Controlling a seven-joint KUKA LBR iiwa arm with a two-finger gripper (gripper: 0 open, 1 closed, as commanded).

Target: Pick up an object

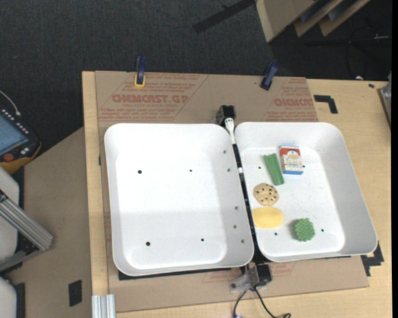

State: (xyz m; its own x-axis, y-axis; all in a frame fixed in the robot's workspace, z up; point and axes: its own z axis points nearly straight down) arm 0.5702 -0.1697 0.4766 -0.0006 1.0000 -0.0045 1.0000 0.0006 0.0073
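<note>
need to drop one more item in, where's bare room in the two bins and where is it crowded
The left bin offers bare white floor from rim to rim. In the right bin, free strips run along the far rim and the right wall. Crowding sits left of center there: green stick, small carton, cookie, yellow piece, green ball.

Dark speckled carpet floor (93,34) fills the top and left of the frame, around a brown cardboard-covered bench top (186,93) with red print, pinned at its far edge by two clamps (one yellow-blue (140,71), one blue (270,74)). Aluminium framing (25,223) sits at lower left, a wooden piece (298,15) at upper right; light is even, from overhead.
</note>
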